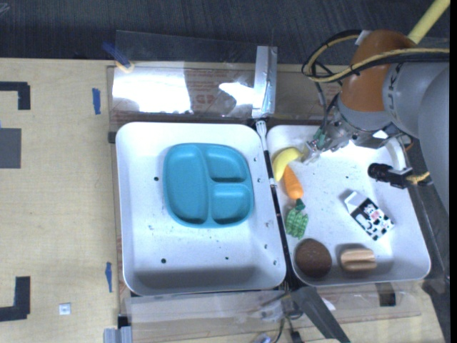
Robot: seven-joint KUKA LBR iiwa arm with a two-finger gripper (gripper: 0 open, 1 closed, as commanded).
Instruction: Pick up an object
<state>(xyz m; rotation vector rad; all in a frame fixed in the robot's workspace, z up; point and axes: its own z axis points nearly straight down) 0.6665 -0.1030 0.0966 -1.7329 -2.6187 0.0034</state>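
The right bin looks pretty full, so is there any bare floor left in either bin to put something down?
Some. In the right bin, bare floor lies between the carrot and the black-and-white carton. Its left edge is crowded: banana, carrot, green toy, brown ball. In the left bin, bare floor rings the blue tray, widest in front.

Below me lies a pale wooden bench top (pixel 53 191) with a faint grain, marked on its left with black tape corners (pixel 18 95) and a dark grey square (pixel 8 148), plus short strips of blue tape (pixel 96 100). Beyond the far edge of the bench I see dark, ribbed flooring (pixel 178 6) running across the top. A clear plastic sheet (pixel 186 81) stands behind the left side, catching bright glare from lamps overhead, and a metal upright (pixel 265 81) stands at its right end. Near the front edge there is a wooden rail (pixel 200 307) and a small white tag (pixel 65 308)
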